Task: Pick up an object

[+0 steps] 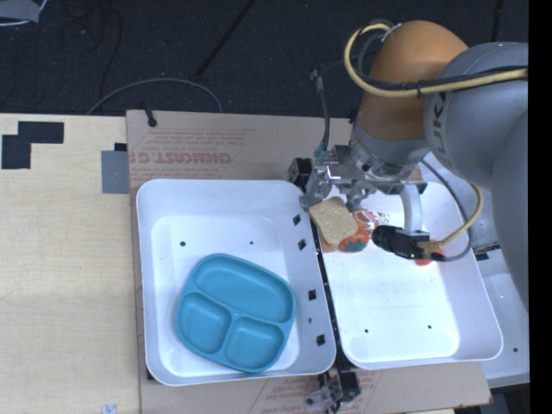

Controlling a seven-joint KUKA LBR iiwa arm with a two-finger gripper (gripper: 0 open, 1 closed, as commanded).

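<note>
Risk noted: the tan sponge-like block (pixel 333 222) lies at the right bin's (pixel 431 335) upper-left corner, against the divider and touching an orange-and-white item (pixel 355 238); a closing grip could strike the wall or nudge both. The gripper (pixel 338 188) sits directly above the block. Its fingers are apparently hidden by the wrist; whether apart or clamped, I cannot tell. The blue tray (pixel 235 312) lies in the left bin.

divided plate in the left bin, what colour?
Light blue, plain, no pattern. The divided plate shows clearly in the camera view.
</note>
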